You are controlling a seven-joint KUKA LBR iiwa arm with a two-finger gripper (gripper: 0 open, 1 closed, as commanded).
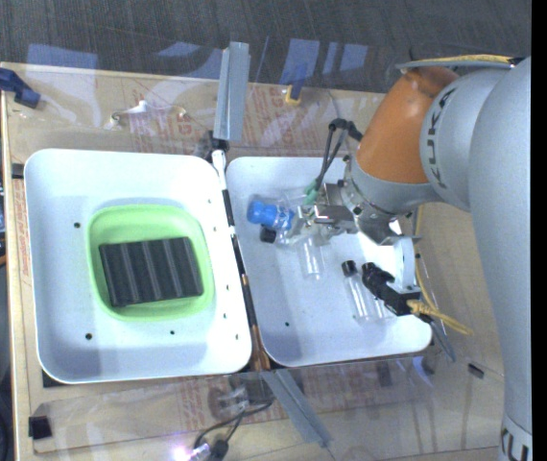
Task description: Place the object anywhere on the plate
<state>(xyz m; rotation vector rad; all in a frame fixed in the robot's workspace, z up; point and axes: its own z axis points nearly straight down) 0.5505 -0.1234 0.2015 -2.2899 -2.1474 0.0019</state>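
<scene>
A: If you look into the right bin (293, 339), what do you spot first?

B: You spot a small blue thing (266, 213). It lies at about 10 o'clock in that bin, close to the wall next to the other bin.

A: And the gripper?

B: The gripper (304, 217) sits at the blue thing's 3 o'clock, right beside it. The grey and orange arm (446, 152) comes in from 2 o'clock.

A: Is it gripping the blue thing?

B: You cannot tell from up here. That spot is small and shiny, so I will not say gripping or let go.

A: Where is the plate?

B: The green plate (101, 233) lies in the middle of the left bin (53, 257). That is at the blue thing's 8 o'clock, well apart from it.

A: Is something on the plate?

B: Yes. A dark block with ridges (149, 269) lies flat in the middle of it. The blue thing is not on the plate.

A: What else is in the right bin?

B: You see two see-through shapes (310, 257) on the white floor, one near the middle and one at 4 o'clock. You cannot tell what they are.
</scene>
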